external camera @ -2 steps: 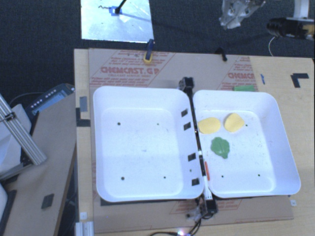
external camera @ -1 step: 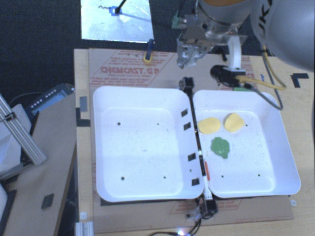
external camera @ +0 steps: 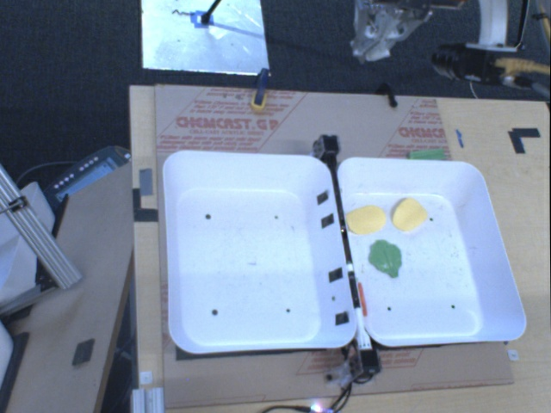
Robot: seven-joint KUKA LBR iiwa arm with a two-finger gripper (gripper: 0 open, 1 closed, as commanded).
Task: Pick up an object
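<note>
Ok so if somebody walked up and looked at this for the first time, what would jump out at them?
Probably the three flat, colourful pieces in the right bin: two yellow pieces side by side near its upper left, with a green piece just below them. After that, the hand poised high above the bench, beyond the bins' far edge, and the left bin beside all this.

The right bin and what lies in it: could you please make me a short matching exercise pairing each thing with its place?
Things:
1. green piece
2. left yellow piece
3. right yellow piece
4. claw

Places:
A. nearest the divider between the bins
B. above the bench's far edge, outside the right bin
C. nearer the camera than both yellow pieces
D. farthest right of the three pieces

Pairs: 1-C, 2-A, 3-D, 4-B
</note>
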